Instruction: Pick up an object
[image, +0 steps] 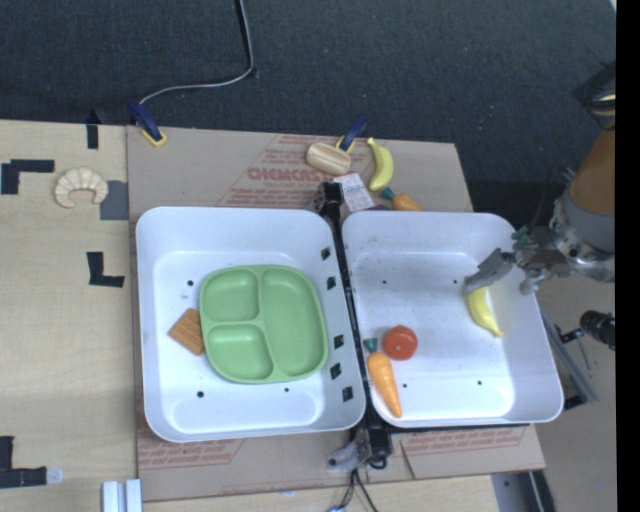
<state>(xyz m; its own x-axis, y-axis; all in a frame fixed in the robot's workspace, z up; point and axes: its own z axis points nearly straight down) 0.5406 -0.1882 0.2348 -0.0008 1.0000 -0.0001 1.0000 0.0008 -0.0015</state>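
In the right bin (440, 410) lie a yellow banana (484, 310) by the right wall, a red tomato (401, 343) and an orange carrot (385, 383) near the front left corner. My gripper (508, 273) hovers over the bin's right side, just above the banana. One grey finger (487, 270) reaches left and down toward the banana's upper end. Nothing shows between the fingers.
The left bin (170, 400) holds a green divided plate (265, 322) and a tan cracker (188, 331) by its left edge. Behind the bins lie a bread roll (328, 156), a second banana (380, 165) and a small packet (352, 190). A croissant (81, 186) lies far left.
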